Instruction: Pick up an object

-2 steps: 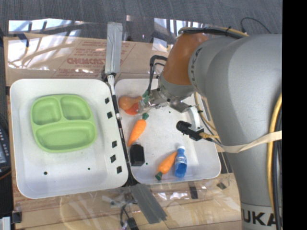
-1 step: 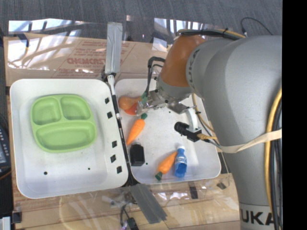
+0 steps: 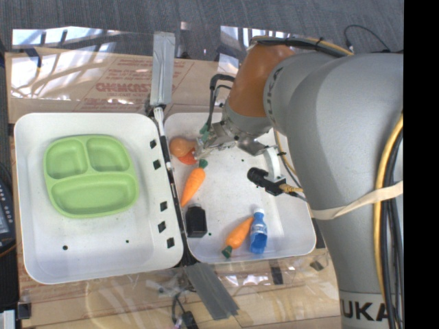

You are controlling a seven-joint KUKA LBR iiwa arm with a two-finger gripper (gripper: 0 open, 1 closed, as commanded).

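camera view | gripper (image 3: 206, 144) low in right bin (image 3: 288, 214), just right of orange ball (image 3: 181, 148) at bin's left wall; whether it is open and whether it grasps anything: cannot tell | carrot (image 3: 193, 186) just below ball; black block (image 3: 196, 221) below carrot; second carrot (image 3: 237, 235) touching blue bottle (image 3: 258, 232) at bin's front | green tray (image 3: 89, 175) in left bin (image 3: 41, 252)

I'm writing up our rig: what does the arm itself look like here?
A bulky, rounded grey arm with an orange band above the wrist. Yellow and black cables run along its side, and part of the white KUKA lettering shows at its base. A small metal gripper tips it.
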